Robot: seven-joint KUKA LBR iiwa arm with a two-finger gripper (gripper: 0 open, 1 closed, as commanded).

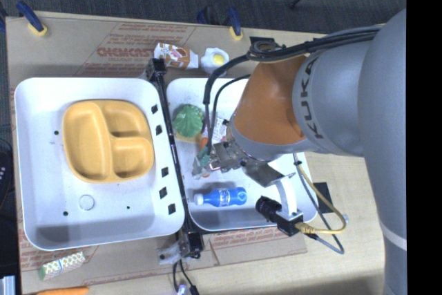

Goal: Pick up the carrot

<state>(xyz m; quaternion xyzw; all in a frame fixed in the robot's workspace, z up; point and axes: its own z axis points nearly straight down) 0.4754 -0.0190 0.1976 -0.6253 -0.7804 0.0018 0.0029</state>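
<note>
Carrot: only a sliver of orange showing just below the green leafy piece in the right bin, directly beside the jaws, long axis unreadable; jaws' spread cannot be told.

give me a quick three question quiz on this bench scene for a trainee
1. True or false: the yellow divided tray lies in the left bin.
2. Which lies nearest the right bin's near edge? A) blue bottle B) green vegetable C) carrot
3. Fill in: the gripper hangs over the ___ bin.

Key: 1 true; 2 A; 3 right.
</note>
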